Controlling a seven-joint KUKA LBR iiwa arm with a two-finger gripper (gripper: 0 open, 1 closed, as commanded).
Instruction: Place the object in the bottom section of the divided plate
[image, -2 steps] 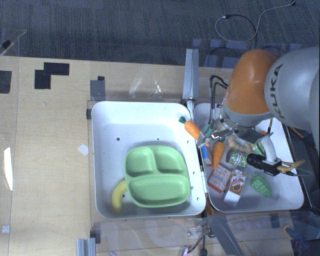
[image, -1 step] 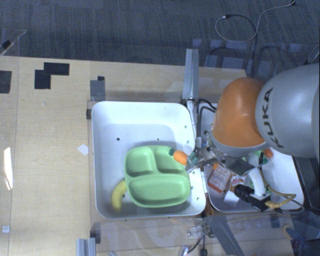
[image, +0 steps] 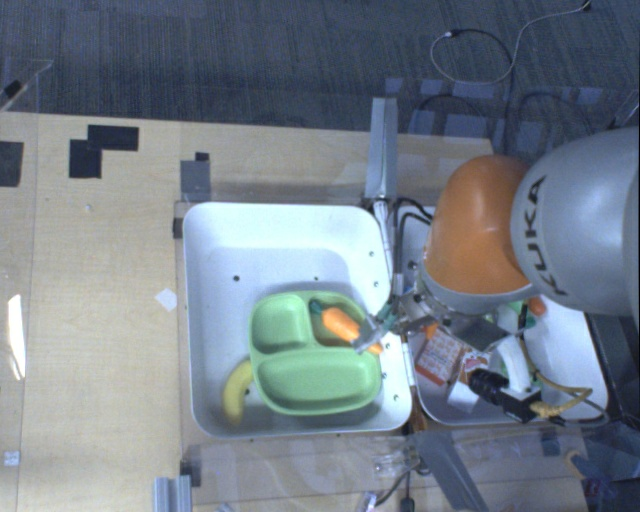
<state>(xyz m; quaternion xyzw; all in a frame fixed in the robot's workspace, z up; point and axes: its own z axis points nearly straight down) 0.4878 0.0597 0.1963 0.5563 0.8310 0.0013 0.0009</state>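
A green divided plate (image: 310, 380) lies in the left bin (image: 230, 260), toward its front right. Its wide bottom section holds nothing; two smaller sections sit along its top. An orange carrot (image: 340, 323) with a green end lies slantwise in the top right section. My gripper (image: 375, 332) hangs over the plate's right rim, right at the carrot's lower end. A bit of orange (image: 373, 348) shows just under the gripper. A yellow banana (image: 236, 390) lies on the bin floor against the plate's left edge.
The right bin (image: 590, 370) lies mostly under the arm. In it are a red and white packet (image: 437, 356), a white bottle (image: 510, 362) and a small green and orange item (image: 522, 312). The wall between the bins stands close to the gripper's right.
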